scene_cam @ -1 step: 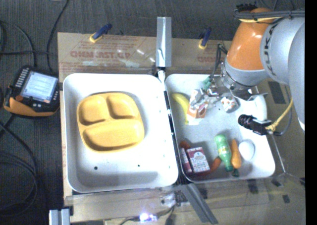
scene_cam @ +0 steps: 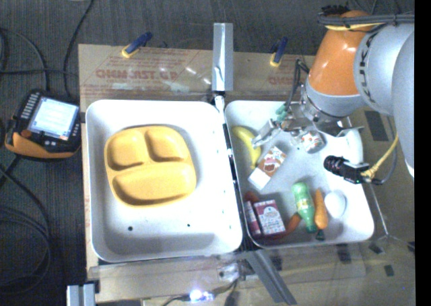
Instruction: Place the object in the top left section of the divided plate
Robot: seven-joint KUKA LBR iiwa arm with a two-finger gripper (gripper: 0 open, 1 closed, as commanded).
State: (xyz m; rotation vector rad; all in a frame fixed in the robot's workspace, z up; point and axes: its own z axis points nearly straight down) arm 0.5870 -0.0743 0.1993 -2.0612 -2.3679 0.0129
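A: Arm status? Which item is the target?

B: Task names none. The gripper [scene_cam: 281, 125] hangs over the upper part of the right bin [scene_cam: 367, 220], with the banana [scene_cam: 246, 143] just to its left and the small carton [scene_cam: 268, 166] just below it. Either could be the pick.

A: Fingers?

B: Can't tell. The wrist hardware hides the tips from this angle. Nothing visibly sits between them.

A: Pose?

B: The arm enters from the right, with the orange band [scene_cam: 337, 55] above the wrist and the wrist pointing down and left toward the bin's upper-left corner. Whether the tips touch anything is unclear.

A: Handling, if it's the banana?

B: Likely light, a toy by the look of it. Smooth curved skin, so it may roll or slip. Best grip is across the middle, jaws square to the curve. It lies against the bin's left wall, so 1 finger has little room on that side.

A: And the carton?

B: Light, with flat faces, so an easier pinch across the narrow sides. It probably crushes if squeezed hard.

A: Other clutter?

B: A red box [scene_cam: 268, 217], a green bottle [scene_cam: 304, 206], a carrot [scene_cam: 320, 211] and a white egg [scene_cam: 335, 203], all lower in the same bin.

A: Destination?

B: The yellow divided plate [scene_cam: 151, 163] in the left bin [scene_cam: 135, 237]. Its top left section [scene_cam: 126, 147] has nothing in it.
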